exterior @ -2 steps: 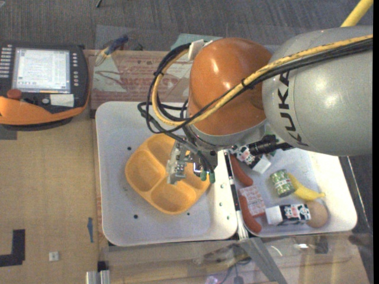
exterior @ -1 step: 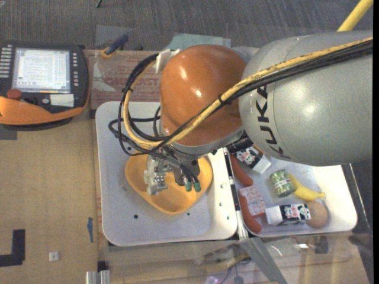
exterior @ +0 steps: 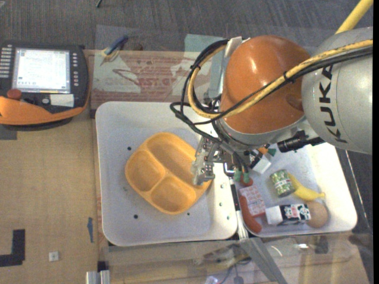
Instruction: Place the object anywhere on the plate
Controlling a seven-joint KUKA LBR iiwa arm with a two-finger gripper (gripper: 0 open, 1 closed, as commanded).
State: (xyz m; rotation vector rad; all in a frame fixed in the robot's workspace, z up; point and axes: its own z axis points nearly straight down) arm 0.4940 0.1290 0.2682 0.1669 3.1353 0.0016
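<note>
Two white bins (exterior: 112, 218) on brown bench (exterior: 47, 188), grey carpet (exterior: 177, 5) behind, pincer (exterior: 203, 169) state unclear over yellow plate (exterior: 157, 173)

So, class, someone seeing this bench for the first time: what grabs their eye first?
The arm, with its big orange band, looms over both bins from the right. Below it the gripper hangs at the right edge of the yellow plate in the left bin. The right bin holds a cluster of small items, including a banana.
</note>
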